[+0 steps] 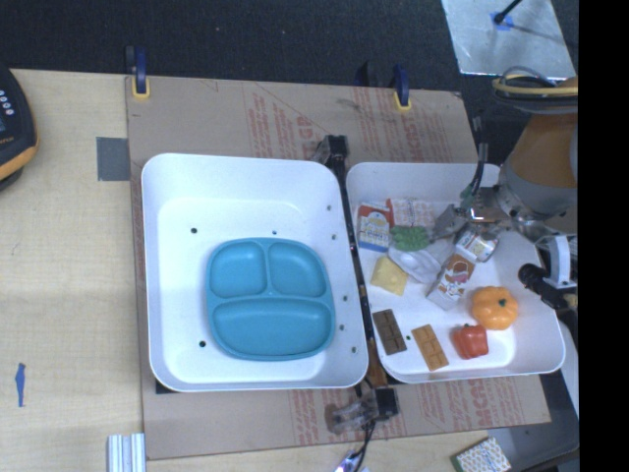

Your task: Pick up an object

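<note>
The right white bin (462, 370) holds several small items: a red-and-white carton (373, 227), a green piece (410, 235), a yellow block (389, 275), a small juice carton (453, 278), an orange pumpkin (494, 308), a red pepper (471, 341), a dark brown bar (389, 330) and a tan bar (429, 347). My gripper (470, 216) hangs low over the bin's upper right part, just above a small white box (480, 247) and right of the green piece. The arm's grey body covers the bin's far right corner.
The left white bin (167, 195) holds a blue divided plate (270, 298). Clamps (400, 87) pin the cardboard sheet under both bins. A black bracket (335, 148) sits between the bins at the back. A dark device (12, 126) lies at the left edge.
</note>
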Controlling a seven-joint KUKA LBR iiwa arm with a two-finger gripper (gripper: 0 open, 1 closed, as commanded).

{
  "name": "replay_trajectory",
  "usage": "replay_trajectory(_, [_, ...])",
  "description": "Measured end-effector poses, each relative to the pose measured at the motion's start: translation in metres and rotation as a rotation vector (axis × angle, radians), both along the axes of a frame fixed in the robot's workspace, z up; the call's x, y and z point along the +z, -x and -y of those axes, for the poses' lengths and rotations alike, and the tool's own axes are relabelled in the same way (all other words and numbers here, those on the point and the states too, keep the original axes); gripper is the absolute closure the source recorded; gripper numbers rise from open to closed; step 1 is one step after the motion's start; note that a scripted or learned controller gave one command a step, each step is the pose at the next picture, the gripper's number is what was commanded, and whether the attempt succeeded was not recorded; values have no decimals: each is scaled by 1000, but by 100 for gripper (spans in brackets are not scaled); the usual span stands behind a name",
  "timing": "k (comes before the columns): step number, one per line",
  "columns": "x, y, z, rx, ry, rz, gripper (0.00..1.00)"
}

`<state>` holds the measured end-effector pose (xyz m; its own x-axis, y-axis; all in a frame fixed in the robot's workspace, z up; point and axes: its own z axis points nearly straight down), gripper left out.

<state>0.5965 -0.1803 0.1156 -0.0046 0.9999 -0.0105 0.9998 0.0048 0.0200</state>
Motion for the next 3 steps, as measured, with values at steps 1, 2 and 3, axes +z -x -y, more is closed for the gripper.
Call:
replay_trajectory(1, [-19, -61, 8, 2, -8, -16, 0])
replay_trajectory(2, [-6, -61, 8, 4, -10, -13, 100])
replay_trajectory(3, [-7, -61, 7, 5, -10, -15, 0])
